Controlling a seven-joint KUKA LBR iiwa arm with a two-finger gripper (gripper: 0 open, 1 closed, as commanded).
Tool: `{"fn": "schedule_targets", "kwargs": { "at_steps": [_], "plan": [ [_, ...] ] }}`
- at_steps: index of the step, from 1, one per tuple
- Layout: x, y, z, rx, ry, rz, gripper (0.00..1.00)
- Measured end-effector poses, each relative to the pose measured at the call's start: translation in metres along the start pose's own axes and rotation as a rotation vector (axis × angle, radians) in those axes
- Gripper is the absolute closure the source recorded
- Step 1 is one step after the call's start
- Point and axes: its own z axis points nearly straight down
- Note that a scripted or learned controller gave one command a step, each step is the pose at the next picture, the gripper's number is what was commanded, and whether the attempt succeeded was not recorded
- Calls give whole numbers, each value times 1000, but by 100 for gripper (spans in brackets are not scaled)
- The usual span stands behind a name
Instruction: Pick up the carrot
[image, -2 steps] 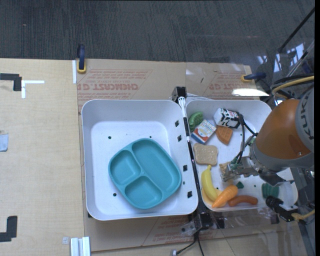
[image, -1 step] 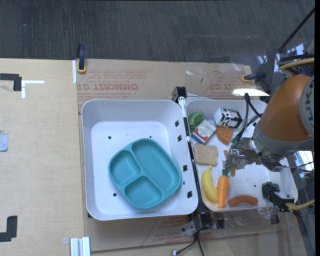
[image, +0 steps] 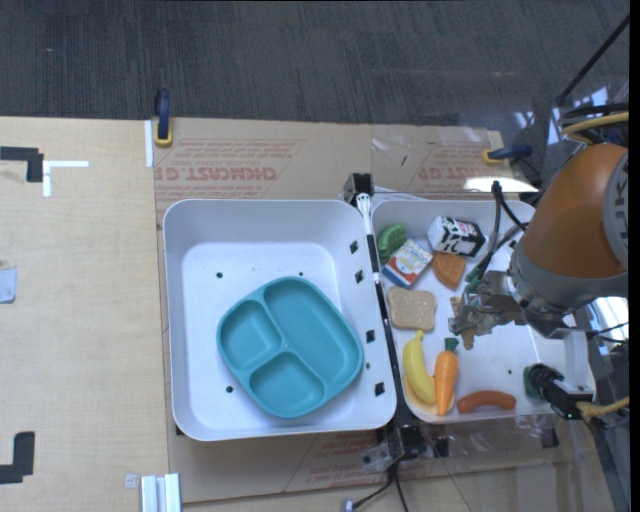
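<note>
In the right bin, carrot lies between banana and sausage; gripper state unclear

The grey arm reaches in from the right edge — its orange band sits bulky above the wrist, over the right bin's far-right side. Below it the gripper hangs over that bin's middle, pointing down — its metal fingertips blurred together.

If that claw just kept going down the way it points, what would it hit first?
Probably the carrot: the gripper hangs just above its green top, near the bread. Depth is hard to judge from this view.
</note>
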Motion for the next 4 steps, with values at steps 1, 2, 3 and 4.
{"fn": "schedule_targets", "kwargs": {
  "at_steps": [1, 2, 3, 4],
  "plan": [
    [-17, 61, 108, 0, 1, -145, 100],
    [-16, 61, 108, 1, 2, -145, 0],
    [-50, 21, 108, 3, 4, -49, 0],
    [-34, 1, 109, 5, 5, 147, 0]
  ]
}}
